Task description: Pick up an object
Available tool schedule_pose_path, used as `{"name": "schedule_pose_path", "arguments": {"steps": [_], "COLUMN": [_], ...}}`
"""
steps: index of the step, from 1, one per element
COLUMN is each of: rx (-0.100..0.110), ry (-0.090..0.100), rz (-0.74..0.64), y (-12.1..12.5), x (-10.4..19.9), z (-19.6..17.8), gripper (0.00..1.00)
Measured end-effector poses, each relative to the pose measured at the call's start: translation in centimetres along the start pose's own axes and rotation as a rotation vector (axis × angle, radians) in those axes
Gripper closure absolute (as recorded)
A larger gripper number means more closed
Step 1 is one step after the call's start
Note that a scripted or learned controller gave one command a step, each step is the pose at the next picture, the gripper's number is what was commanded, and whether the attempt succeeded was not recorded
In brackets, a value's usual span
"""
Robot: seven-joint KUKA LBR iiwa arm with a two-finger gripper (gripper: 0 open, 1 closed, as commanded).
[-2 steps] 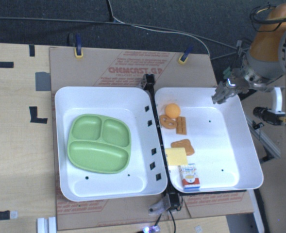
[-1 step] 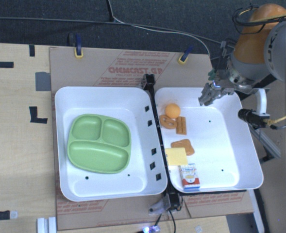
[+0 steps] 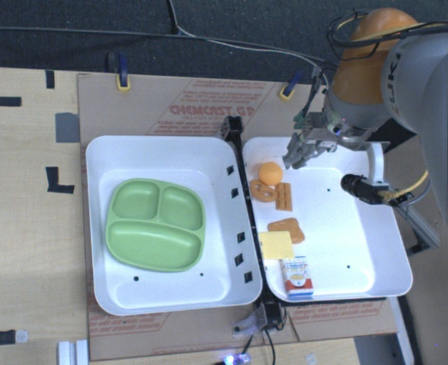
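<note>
1. Left bin (image 3: 102,154): holds a green divided plate (image 3: 156,224) with three compartments, lying flat toward the bin's left and middle.
2. Right bin (image 3: 360,238): the objects sit in a line along its left wall, just beside the divider between the bins.
3. Far end of that line: an orange ball (image 3: 269,173), touching a tan ring-shaped piece (image 3: 263,192) and a small brown wafer (image 3: 284,197) just nearside of it.
4. Nearer: a brown bread-like piece (image 3: 287,229) overlapping a yellow square slice (image 3: 276,245) (cheese-like), then a small white carton (image 3: 297,275) with a red base at the near end.
5. Gripper (image 3: 296,155): hangs over the far part of the right bin, just right of the orange ball, tips pointing down-left. Cannot tell whether the jaws are open or closed; nothing is visibly between them.
</note>
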State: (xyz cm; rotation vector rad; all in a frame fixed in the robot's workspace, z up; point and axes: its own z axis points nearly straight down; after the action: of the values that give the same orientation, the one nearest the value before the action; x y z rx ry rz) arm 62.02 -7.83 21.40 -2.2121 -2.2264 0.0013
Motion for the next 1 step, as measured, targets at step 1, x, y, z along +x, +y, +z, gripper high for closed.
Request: {"name": "schedule_pose_path", "arguments": {"steps": [1], "rx": [-0.002], "ry": [0.000], "rz": [-0.001], "y": [0.94], "x": [5.80], "z": [-1.04], "gripper": [1.00]}}
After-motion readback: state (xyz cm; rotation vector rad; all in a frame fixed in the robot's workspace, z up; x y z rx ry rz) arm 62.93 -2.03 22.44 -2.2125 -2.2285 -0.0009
